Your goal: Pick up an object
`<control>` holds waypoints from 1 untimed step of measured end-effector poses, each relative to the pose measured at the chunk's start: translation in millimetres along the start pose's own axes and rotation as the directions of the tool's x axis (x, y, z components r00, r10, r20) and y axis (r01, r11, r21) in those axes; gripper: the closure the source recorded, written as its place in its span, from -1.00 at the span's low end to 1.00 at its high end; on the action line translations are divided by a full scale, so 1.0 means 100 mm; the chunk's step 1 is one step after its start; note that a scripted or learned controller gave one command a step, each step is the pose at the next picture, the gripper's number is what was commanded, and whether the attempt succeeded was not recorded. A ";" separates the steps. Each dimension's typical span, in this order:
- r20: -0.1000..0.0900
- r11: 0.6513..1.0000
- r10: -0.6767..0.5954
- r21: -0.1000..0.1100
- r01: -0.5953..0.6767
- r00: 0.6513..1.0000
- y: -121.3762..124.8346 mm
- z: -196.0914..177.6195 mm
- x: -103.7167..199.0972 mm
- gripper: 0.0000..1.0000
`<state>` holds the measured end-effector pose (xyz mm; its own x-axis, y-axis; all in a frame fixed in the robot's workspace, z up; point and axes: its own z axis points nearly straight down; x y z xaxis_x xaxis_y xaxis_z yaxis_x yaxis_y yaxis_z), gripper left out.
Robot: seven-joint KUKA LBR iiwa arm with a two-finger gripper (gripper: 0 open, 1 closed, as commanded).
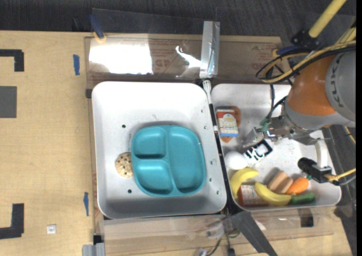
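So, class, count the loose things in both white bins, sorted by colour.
Teal: 1, divided plastic plate
Tan: 2, round cookie, sausage-shaped piece
Yellow: 1, curved banana
Orange: 2, carrot, labelled packet
Total: 6

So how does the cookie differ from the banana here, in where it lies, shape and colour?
The cookie lies in the left bin, touching the teal plate; the banana lies in the right bin, among other toy food. The cookie is small, round and tan with dark specks; the banana is longer, curved and yellow. Both rest on a bin floor, apart from the gripper.
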<state>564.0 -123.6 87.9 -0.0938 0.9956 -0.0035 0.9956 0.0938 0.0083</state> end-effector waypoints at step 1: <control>-0.001 1.000 -0.005 0.003 0.005 1.000 -0.39 0.00 0.15 -1.00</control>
<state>523.6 -112.3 87.5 -0.0991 0.9951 -0.0023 0.9951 0.0991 0.0049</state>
